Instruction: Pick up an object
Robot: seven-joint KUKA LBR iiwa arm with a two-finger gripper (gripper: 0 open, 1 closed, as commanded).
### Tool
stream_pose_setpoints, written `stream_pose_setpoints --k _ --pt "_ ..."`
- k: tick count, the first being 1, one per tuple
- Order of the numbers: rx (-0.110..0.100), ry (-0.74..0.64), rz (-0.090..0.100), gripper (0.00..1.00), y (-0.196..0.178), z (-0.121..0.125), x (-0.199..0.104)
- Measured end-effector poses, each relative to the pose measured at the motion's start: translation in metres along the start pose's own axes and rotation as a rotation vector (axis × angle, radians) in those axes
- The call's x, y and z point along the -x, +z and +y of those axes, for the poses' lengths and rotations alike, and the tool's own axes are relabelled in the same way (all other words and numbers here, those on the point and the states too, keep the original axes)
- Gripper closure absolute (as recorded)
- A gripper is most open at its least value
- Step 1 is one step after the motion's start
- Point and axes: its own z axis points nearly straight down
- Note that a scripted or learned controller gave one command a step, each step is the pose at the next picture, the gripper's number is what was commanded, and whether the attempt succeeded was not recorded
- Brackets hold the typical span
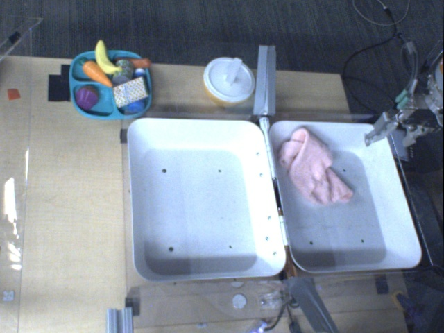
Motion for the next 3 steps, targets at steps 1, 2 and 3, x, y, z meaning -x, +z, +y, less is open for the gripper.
stream_pose_setpoints --k 1,2,3 --pt "-0.001 -0.139 0.001 0.0 0.144 0.037 -0.012" --pt "0.011 -0.272 -0.002 0.0 0.193 0.002 -0.021" --pt "0.014 -0.406 -0.005 0.0 0.192 -0.012 -0.052"
